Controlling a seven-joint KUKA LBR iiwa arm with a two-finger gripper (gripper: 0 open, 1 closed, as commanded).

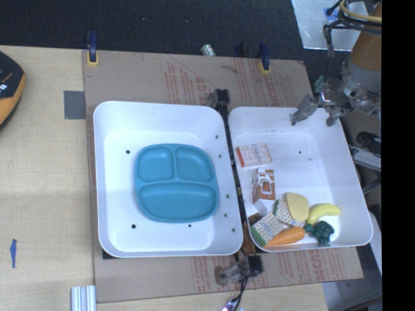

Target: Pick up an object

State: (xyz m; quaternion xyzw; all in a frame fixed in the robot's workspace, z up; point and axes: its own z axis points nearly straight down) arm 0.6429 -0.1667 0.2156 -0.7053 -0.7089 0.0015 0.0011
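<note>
Toys [295, 222] crowd the right bin's [337, 167] near corner while the gripper [318, 111], fingers wide and holding nothing, hovers at its far rim, likely pre-reach.

Reaching in from the right, grey arm [363, 57] with orange band above the wrist, gripper [319, 114] hanging low with fingers [302, 114] spread apart, nothing between them.

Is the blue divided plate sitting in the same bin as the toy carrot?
No, the blue plate lies in the left bin; the carrot is in the right bin.
</note>
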